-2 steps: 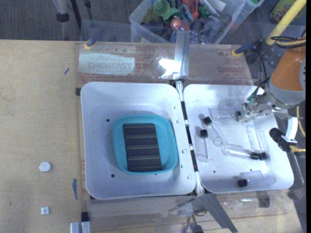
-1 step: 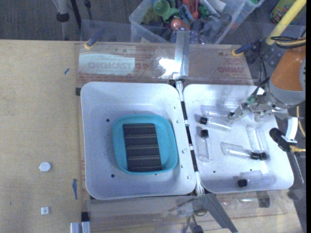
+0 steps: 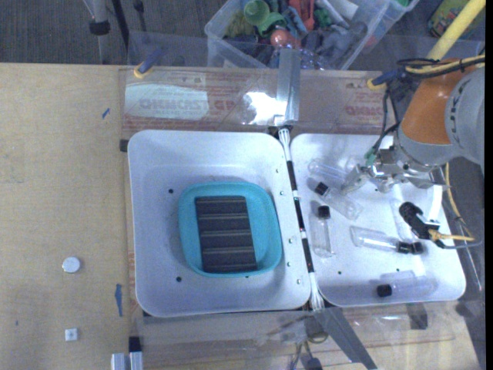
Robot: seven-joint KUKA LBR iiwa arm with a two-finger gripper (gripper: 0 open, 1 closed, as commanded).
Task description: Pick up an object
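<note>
Clear plastic vials with black caps lie scattered in the right white bin point(image 3: 454, 280): nearest, one point(image 3: 402, 286) lies along the front rim, cap pointing left, with bare floor behind it. Farther back another point(image 3: 321, 228) lies beside the left wall, its long axis running near to far. Beyond, the gripper point(image 3: 368, 169) hangs over the far vials; I cannot tell its state.

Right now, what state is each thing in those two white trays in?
Teal dish: upright in the left bin, a dark ribbed block inside it.
Clear vials: lying flat in the right bin, black caps on.
Tool: low over the right bin's far side, among the vials.
</note>
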